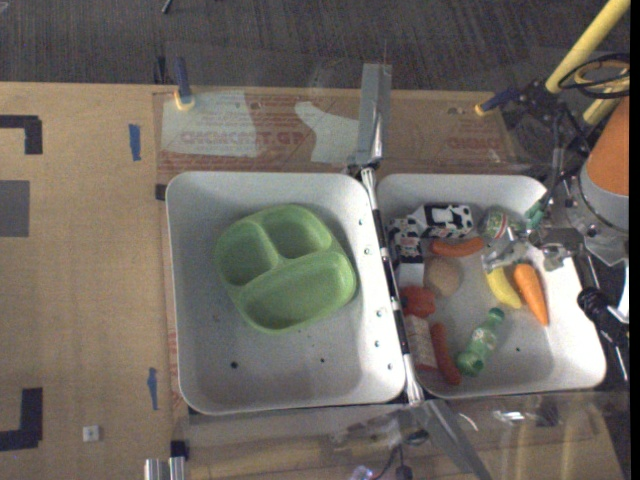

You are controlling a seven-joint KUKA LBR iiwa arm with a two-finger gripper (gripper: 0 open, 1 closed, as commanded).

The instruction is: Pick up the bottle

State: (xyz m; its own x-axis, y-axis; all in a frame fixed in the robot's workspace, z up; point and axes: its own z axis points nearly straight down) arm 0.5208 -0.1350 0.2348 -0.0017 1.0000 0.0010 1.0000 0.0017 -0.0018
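Camera view shows the small green bottle (481, 341) lying tilted in the right bin (575, 368), likely light, stiff and slippery, best pinched across its body, while the gripper (522, 251) hovers near the carrot (531, 292), its grip unreadable.

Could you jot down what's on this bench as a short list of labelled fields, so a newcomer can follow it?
left bin: holds a green divided plate
right bin: holds toy food and the bottle
bottle: green, lying tilted near the front of the right bin
nearby items: carrot, banana, cow-patterned carton
end effector: over the right bin's back right area, above the carrot and banana, apart from the bottle
bottle picked up: not yet
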